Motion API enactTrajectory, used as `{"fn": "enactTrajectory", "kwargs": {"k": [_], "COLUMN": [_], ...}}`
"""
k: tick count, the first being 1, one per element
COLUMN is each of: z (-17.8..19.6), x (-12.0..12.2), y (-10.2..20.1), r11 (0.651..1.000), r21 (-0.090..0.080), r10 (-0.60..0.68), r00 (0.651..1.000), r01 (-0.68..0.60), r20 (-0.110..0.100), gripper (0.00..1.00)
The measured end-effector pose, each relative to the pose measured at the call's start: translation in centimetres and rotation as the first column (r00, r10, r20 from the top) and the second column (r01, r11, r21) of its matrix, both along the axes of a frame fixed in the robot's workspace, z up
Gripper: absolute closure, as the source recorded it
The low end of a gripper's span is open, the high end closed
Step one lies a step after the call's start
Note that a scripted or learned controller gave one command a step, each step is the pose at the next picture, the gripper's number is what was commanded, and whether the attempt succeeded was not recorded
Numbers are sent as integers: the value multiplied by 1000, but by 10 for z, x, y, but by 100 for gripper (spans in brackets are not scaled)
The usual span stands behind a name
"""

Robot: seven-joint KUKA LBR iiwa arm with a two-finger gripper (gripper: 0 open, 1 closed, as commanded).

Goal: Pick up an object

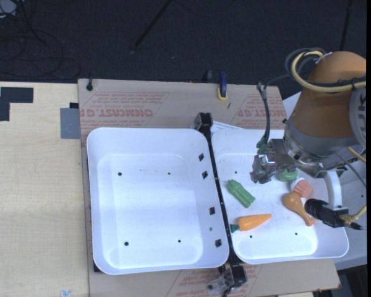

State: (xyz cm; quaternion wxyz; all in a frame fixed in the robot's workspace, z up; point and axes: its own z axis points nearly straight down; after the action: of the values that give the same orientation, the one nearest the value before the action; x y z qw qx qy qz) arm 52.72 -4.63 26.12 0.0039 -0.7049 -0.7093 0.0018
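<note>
The grey two-finger gripper (pixel 264 171) is seen over the right shallow white plastic bin (pixel 284 252), near its far right side; whether it is parted or closed cannot be told. The green ridged block (pixel 240 192) lies mid-bin, the orange toy carrot (pixel 252 222) nearer the front edge.

The grey arm (pixel 324 113) reaches in from the right, wrist bent downward.

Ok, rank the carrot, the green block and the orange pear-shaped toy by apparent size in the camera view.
1. Carrot, the longest.
2. Green block and orange pear-shaped toy: these look about alike, so I won't order them. All three lie in the right bin.
</note>
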Motion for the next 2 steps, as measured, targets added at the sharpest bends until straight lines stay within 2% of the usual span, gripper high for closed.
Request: {"fn": "enactTrajectory", "kwargs": {"k": [1,2], "z": [13,-13], "x": [-1,-43], "y": [-5,-78], "r11": [1000,1000], "r21": [-3,-5], "r10": [-6,-14], "r00": [1000,1000], "r01": [6,14], "r20": [2,1], "gripper": [100,100]}}
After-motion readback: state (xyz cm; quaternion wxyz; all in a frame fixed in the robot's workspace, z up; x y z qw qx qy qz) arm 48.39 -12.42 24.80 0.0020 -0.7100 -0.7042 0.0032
